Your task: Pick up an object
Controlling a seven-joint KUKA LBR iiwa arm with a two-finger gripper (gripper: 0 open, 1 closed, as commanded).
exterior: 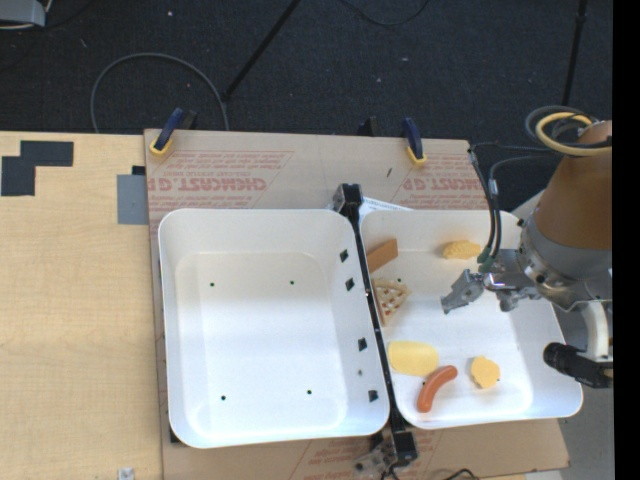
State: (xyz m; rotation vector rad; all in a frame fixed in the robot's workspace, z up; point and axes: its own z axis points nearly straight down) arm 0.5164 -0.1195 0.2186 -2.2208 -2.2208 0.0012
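Note:
My gripper hangs over the middle of the right bin, its two grey fingers spread open with nothing between them. Around it lie toy foods. A yellow piece rests just behind it, and a waffle-like wedge and a brown block sit to its left by the divider. Toward the front lie a yellow oval, a red sausage and a small yellow piece.
The left bin sits beside the right one, with a black clip strip along their shared edge. Both bins rest on a cardboard sheet held by yellow-blue clamps. The arm's orange-banded body fills the right side.

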